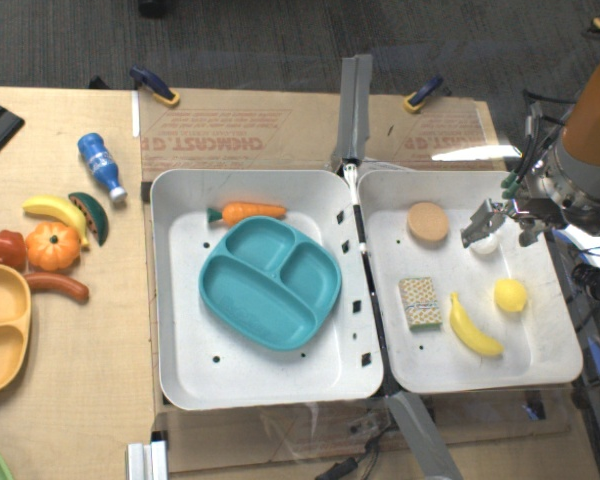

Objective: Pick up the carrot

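Note:
The orange carrot with a green stub lies on its side at the back of the left bin, touching the far rim of a teal divided plate. My gripper hangs over the back right of the right bin, far to the right of the carrot. Its fingers are spread open with nothing between them. A small white thing sits just under the left finger.
The right bin holds a tan round disc, a speckled block, a banana and a lemon. On the bench to the left lie a blue bottle, toy fruit and an orange tray.

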Robot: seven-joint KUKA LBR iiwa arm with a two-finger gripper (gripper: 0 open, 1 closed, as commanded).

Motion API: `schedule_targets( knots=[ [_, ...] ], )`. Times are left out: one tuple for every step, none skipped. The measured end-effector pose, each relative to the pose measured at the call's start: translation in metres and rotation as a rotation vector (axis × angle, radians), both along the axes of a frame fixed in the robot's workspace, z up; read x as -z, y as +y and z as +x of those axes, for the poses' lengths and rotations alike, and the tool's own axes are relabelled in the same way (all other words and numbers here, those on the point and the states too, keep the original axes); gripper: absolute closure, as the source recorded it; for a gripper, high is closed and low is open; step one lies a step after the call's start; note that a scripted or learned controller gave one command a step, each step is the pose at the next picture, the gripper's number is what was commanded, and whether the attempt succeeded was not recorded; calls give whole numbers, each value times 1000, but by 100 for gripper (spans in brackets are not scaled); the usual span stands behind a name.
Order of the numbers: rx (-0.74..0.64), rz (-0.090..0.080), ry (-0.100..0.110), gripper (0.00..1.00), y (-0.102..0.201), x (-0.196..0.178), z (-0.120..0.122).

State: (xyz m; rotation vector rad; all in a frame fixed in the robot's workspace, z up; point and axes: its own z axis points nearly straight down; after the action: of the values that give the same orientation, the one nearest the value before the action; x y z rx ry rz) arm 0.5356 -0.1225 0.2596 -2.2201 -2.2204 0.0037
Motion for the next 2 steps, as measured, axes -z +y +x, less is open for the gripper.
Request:
schedule_targets(
  knots=[
    [-169,2,0,0,-4,111,-49],
    [-566,0,-4,0,-78,94,-57]
  ],
)
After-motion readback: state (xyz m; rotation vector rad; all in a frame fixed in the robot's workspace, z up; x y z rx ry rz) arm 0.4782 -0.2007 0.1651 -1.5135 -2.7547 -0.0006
